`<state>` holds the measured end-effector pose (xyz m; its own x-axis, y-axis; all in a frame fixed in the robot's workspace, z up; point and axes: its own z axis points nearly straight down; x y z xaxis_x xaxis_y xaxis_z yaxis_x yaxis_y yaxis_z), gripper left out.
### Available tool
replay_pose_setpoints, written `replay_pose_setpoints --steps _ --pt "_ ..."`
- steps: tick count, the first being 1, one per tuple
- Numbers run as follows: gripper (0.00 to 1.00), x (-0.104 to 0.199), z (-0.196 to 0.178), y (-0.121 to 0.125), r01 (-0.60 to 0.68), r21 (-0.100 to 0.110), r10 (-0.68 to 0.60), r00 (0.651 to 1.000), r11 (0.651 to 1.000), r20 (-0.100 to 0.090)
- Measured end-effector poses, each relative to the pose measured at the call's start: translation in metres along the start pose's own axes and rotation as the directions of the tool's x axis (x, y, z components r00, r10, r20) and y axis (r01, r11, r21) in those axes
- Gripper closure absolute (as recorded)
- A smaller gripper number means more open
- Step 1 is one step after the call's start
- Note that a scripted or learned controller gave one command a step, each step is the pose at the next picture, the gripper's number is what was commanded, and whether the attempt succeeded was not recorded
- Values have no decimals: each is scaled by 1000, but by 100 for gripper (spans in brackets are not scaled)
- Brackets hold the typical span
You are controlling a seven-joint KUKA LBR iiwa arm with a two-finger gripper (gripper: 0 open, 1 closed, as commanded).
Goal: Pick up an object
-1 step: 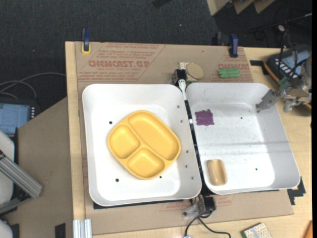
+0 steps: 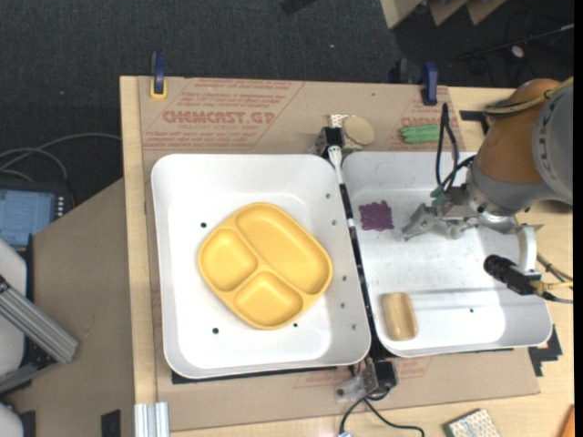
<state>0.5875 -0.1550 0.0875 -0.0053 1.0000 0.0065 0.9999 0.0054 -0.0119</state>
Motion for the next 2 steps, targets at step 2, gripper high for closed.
replay_pose_setpoints --steps 2 --pt "0 26 -29 49 -3 0 3 1000 1000 3"
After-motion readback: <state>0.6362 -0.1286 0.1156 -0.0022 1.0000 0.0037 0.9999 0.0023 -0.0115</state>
